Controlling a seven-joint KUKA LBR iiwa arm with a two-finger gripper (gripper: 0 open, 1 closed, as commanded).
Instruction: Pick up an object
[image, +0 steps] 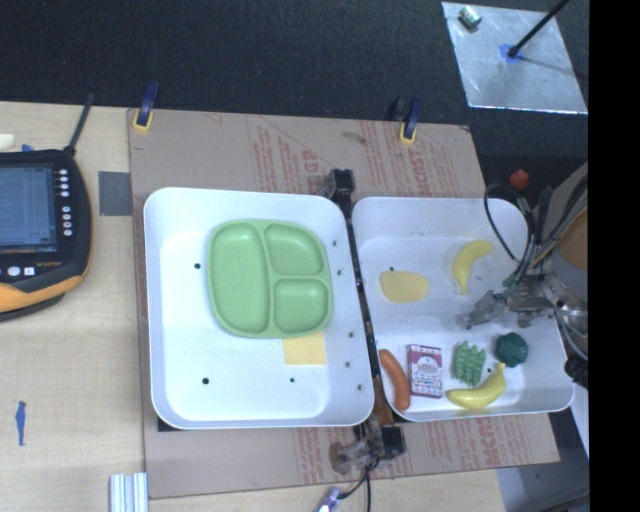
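Presently we see the tool (487, 310) low over the right bin (430, 222), its fingers spread and pinching nothing. Just beside it lie a curved yellow piece (470, 262) and a pale yellow slice (404, 287). Along the near wall we note a sausage (394, 378), a red carton (425, 370), a green block (467, 361), a dark green lump (512, 348) and a banana (478, 391). Over in the left bin (180, 300) sit a green divided plate (269, 277) and a yellow square (304, 350) touching it.
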